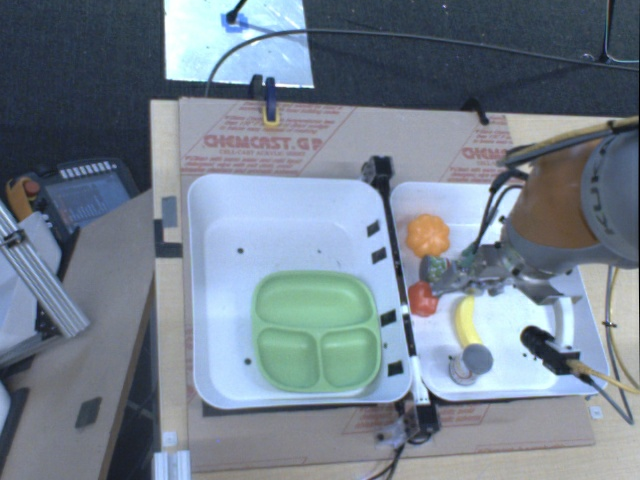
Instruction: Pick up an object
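My gripper [447,273] hangs low over the left part of the right bin [500,200], at the end of the grey arm that comes in from the right. An orange round fruit [428,233] lies just behind the gripper. A small red fruit [422,300] lies just in front of it, near the wall between the bins. A yellow banana [465,320] lies to the gripper's front right. A grey round piece [472,361] rests at the banana's near end. The gripper tip is close to the red fruit, but I cannot tell whether they touch.
The left bin [230,218] holds a green divided plate [315,330] in its front half. Black clips run along the wall between the bins [392,268]. A control pendant [85,203] sits on a side table at the far left.
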